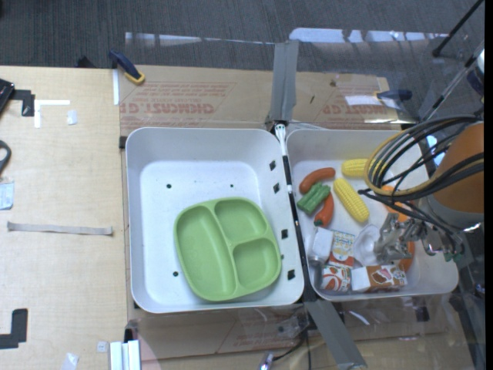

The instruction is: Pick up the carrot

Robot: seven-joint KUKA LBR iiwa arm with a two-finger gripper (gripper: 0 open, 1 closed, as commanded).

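A light wooden tabletop (62,268) filled the left side of the camera view, bearing a strip of grey tape (59,228) and a few small scraps. To its right sat the left bin (146,206), a shallow white tray, and in it lay a green plate (228,247) with three compartments, set toward the bin's near right corner and tilted a little against the bin's edges. Behind both bins a flat sheet of brown cardboard (192,99) with reversed red lettering lay on the bench, and a blue and yellow clip (125,65) rested near its far left corner. The right bin (308,143) stood just beside the left one, their walls touching along the middle. In its far left part lay an orange-red carrot (316,179), slanted, with a green pepper (313,198) just below it and a second small red-orange piece (326,210) touching the pepper's lower right. Two yellow corn cobs followed: one corn cob (350,198) slanted beside the pepper, another corn cob (355,167) farther back. Near the front wall lay a cluster of small white and red cartons (356,274). The pincer (394,241) hung low over the right part of that bin, above the cartons and well apart from the carrot; whether its fingers were wide or narrow could not be told. Black cables (408,156) looped above it, and the orange band (466,168) of the arm showed at the right.
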